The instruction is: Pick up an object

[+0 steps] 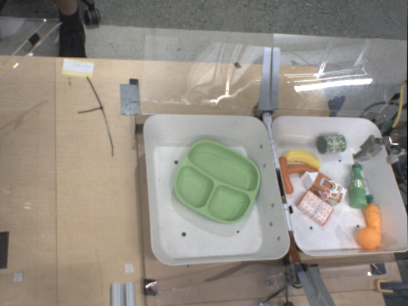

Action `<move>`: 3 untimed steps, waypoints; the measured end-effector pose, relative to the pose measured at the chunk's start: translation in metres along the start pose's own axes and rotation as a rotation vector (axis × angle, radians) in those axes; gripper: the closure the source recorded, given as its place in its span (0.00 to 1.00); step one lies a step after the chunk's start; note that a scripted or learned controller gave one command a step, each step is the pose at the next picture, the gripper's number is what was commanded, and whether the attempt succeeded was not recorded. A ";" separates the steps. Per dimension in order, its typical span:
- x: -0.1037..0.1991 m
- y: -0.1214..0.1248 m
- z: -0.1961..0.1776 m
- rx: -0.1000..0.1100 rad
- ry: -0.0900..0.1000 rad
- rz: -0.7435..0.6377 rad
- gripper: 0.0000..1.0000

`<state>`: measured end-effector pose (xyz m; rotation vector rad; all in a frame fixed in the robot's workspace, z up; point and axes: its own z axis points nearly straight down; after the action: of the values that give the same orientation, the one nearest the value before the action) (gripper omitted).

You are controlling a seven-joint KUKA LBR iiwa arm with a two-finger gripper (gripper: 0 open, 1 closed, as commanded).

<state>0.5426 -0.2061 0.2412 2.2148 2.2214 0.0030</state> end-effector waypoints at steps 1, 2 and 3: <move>0.005 0.008 0.120 -0.013 -0.004 -0.009 0.00; 0.037 -0.010 0.132 -0.040 -0.020 -0.229 0.00; 0.026 0.083 0.147 0.032 0.011 -0.376 0.00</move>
<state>0.6262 -0.1806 0.0943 1.7778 2.6209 -0.0222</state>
